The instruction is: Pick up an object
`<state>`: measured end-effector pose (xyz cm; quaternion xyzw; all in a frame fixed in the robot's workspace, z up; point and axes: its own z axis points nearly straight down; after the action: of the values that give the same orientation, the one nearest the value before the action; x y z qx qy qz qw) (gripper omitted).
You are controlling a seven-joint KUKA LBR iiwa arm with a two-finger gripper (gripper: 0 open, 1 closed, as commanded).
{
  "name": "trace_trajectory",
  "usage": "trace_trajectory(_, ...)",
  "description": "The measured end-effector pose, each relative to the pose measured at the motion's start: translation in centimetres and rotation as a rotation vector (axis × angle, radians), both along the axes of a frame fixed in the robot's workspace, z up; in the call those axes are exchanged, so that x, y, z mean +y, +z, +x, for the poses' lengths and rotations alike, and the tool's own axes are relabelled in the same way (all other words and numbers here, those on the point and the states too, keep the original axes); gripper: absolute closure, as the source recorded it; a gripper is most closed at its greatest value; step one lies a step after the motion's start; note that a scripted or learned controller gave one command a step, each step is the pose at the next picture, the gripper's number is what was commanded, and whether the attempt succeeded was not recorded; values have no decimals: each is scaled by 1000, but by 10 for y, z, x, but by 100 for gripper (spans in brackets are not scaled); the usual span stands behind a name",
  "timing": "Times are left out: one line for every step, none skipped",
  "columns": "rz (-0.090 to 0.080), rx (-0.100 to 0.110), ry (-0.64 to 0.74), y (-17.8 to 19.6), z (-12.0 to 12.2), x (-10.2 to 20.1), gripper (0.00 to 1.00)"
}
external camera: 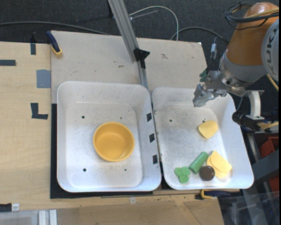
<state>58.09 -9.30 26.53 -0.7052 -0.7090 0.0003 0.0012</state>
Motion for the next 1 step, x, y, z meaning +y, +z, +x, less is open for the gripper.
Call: trace_trajectory(1,1,2,-17,-4,59,100)
